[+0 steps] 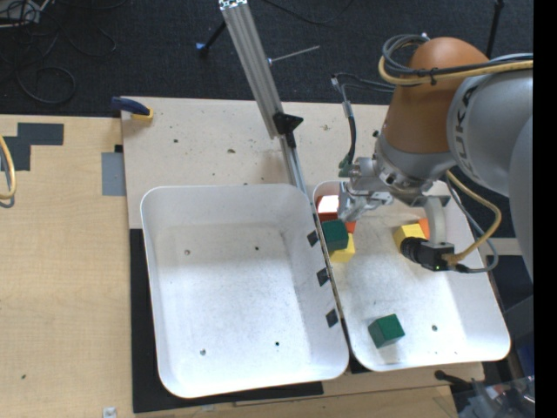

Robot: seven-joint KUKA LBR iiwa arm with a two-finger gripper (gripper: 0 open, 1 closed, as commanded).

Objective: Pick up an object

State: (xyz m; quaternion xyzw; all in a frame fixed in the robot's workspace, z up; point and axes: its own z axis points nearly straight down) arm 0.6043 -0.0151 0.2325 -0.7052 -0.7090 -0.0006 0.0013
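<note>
Starting at the left of the frame, you see the pale wooden bench top (61, 259) with grey rectangular patches (39, 133) on it and a small blue-and-yellow clamp (130, 107) at its upper edge. Behind the bench, across the top of the frame, lies dark carpet (130, 24) with loose black cables.

Moving right, you have the left shallow white plastic bin (174, 338), its floor speckled with dark flecks. A slanted silver aluminium rail (257, 68) with a checkered tip rises from the divide between the bins toward the upper middle of the frame.

The right shallow white bin (470, 338) holds the blocks. A green cube (333, 232) sits against the bin's left wall, touching a yellow block (342, 248) just below it and a red-and-white block (328, 205) just above it. A second green cube (385, 329) lies alone near the bin's lower edge. At the right, a yellow block with an orange piece (411, 232) lies beside the arm's black fitting.

The two-finger gripper (352, 209) hangs over the cluster at the left wall, just right of the red-and-white block; you cannot tell from this angle how the jaws stand. Nothing is seen between them.

On the grey arm (487, 129) at the right, partial letters reading "UK" are visible.
</note>
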